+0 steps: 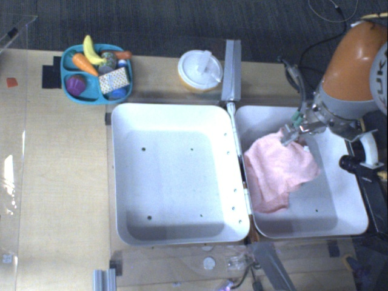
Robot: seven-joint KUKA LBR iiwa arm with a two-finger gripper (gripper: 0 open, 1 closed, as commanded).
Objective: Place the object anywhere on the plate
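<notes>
A pink cloth (280,171) lies crumpled in the right bin (345,214), covering that bin's left half and reaching up toward its far edge. The cloth's upper right corner sits directly under the end effector (295,130), which hangs over the far part of the right bin; whether it touches the cloth, and whether it is apart or together, cannot be told at this resolution. The arm (357,65), grey with an orange band, enters from the right over the bin's far right corner. The left bin (176,174) adjoins the right bin along a shared middle edge. On the bench (54,180) beyond the left bin's far edge stands a white plate (200,70) with a yellow rim. Near the bench's far left corner sits a blue tray (97,73) holding toy foods, among them a banana (91,50) and a carrot (83,63).
</notes>
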